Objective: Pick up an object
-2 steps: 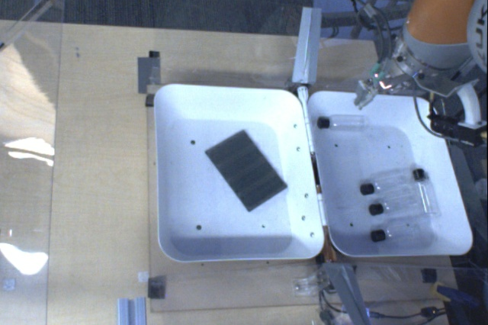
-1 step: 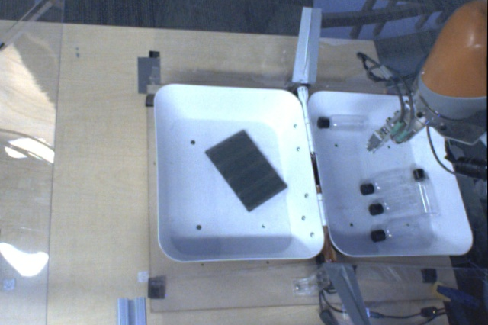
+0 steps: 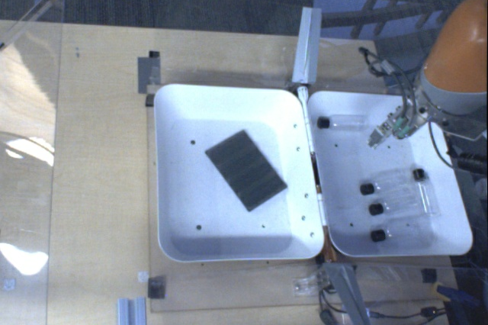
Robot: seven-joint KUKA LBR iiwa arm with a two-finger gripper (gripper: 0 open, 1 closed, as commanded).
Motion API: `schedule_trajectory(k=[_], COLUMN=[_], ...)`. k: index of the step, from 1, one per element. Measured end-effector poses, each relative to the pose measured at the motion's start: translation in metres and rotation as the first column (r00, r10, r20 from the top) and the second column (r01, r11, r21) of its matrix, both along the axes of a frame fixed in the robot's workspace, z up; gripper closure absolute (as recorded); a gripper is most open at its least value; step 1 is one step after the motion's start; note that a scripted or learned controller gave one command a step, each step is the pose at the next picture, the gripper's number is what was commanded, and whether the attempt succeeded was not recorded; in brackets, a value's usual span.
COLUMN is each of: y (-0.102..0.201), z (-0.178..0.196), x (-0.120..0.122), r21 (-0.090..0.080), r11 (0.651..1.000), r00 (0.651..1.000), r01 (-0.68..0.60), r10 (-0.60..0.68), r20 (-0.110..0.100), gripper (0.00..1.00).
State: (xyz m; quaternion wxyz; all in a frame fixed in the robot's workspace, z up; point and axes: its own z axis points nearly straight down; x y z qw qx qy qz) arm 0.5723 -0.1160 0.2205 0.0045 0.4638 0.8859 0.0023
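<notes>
My gripper (image 3: 390,128) hangs over the upper middle of the right bin (image 3: 457,239), under the arm's orange band (image 3: 457,49). Nothing shows between its tips. A clear vial with a black cap (image 3: 323,122) lies to its left, near the bin's back left corner and apart from the gripper. Several more clear vials with black caps (image 3: 376,208) lie in the lower half of the same bin, below the gripper. A dark grey flat rectangular pad (image 3: 245,169) lies tilted in the middle of the left bin (image 3: 175,239).
A metal bracket (image 3: 306,49) stands at the back between the two bins. Small black clamps (image 3: 150,70) sit at the left bin's corners on the wooden bench. Cables (image 3: 381,68) trail behind the right bin near the arm.
</notes>
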Motion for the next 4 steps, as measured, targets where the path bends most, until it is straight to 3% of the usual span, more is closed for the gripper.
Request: schedule_trajectory(k=[2,3,4], y=[0.002,-0.039,-0.038], z=[0.021,0.022,0.033], x=[0.004,-0.060,-0.057], r21=[0.000,-0.005,-0.009], r11=[1.000,0.868,0.868], r00=[1.000,0.868,0.868], r01=[-0.004,-0.496,-0.497], r10=[0.004,0.496,0.497], r20=[0.012,-0.004,0.003], gripper=[1.00,1.00,1.00])
